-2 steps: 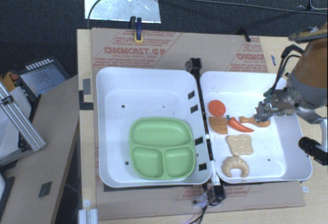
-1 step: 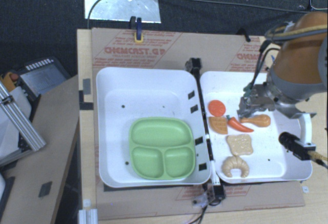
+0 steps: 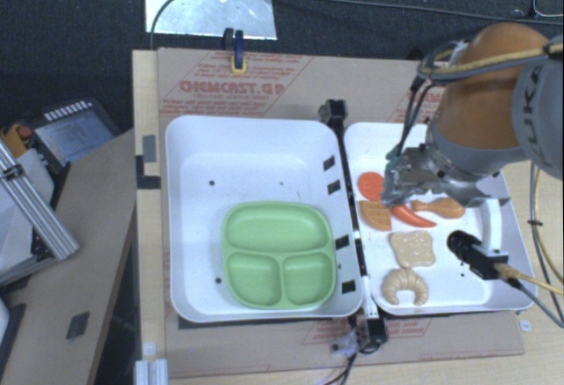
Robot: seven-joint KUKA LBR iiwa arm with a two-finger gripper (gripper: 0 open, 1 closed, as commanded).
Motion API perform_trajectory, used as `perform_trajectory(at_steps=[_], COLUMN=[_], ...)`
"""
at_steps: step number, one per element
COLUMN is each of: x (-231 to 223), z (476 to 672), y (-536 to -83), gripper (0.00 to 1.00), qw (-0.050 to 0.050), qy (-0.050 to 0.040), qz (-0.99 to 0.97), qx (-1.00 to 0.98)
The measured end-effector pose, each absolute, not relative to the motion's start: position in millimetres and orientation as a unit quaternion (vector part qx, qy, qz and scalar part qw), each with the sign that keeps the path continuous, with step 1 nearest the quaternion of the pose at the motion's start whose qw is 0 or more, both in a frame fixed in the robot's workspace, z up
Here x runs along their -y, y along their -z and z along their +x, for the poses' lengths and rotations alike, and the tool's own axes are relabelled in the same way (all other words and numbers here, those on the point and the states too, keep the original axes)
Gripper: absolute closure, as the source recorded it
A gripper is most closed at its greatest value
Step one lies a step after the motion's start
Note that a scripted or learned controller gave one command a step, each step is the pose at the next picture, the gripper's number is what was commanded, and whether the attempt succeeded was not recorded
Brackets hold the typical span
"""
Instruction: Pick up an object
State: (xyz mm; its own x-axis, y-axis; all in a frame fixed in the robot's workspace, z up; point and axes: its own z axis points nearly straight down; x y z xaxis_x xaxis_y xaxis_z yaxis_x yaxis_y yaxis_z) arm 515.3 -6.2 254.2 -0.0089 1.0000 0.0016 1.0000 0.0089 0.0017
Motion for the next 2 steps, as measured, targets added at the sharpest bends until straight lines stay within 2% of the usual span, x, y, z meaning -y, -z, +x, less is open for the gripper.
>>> perform_trajectory(at_steps=[2], x=[-103], z=[526.5], y=[-223], gripper=[1.0], qw=[-0.001], qy=[-0.0007], qz=[0.704], qx=[-0.711])
